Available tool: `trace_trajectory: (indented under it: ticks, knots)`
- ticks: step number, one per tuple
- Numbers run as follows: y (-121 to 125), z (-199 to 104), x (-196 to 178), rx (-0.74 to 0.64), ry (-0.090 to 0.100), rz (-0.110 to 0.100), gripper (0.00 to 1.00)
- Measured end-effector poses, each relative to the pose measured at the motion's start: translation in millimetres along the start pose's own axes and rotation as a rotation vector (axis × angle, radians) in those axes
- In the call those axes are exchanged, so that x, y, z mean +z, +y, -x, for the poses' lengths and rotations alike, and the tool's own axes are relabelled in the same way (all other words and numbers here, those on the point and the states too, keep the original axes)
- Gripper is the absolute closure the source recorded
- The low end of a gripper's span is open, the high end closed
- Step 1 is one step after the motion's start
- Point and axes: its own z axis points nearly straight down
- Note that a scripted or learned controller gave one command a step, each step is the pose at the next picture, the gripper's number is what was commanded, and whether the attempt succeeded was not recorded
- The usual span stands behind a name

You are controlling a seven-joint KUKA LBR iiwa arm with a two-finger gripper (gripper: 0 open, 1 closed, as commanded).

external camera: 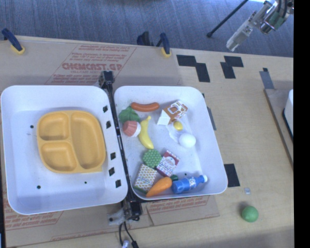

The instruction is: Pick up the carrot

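Lying at the front edge of the right bin (209, 138), carrot (159, 186) points its tip toward the front-left corner, wedged between a patterned packet (145, 177) on its left and a blue bottle (188, 184) touching its thick end on the right. Crowded so, offering little free room beside it, likely calling for a grasp from above across the narrow width. Sharing the bin: a sausage (144, 106) at the back, a banana (145, 135), a red-and-green fruit (130, 123), a white egg (187, 140), a green lump (152, 157), a small red carton (167, 164). Sitting in the left bin (10, 138), a yellow tray (71, 140) with 3 compartments, well apart from the task. Resting on the bench near the front right, a green ball (249, 213). Hanging high at the back right, well apart from both bins, gripper (236, 41) with nothing between its fingers; whether apart or together, cannot tell at this size. Judged from this, approach not yet begun, with a long reach forward and left needed
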Motion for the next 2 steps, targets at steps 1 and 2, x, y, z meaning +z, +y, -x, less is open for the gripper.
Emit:
trace_trajectory:
  ticks: [1,2]
  knots:
    - [-5.9,-6.4,3.4,-0.327,0.005,-0.001,1.00]
    - [-5.5,-5.9,2.6,-0.573,0.003,0.000,1.00]
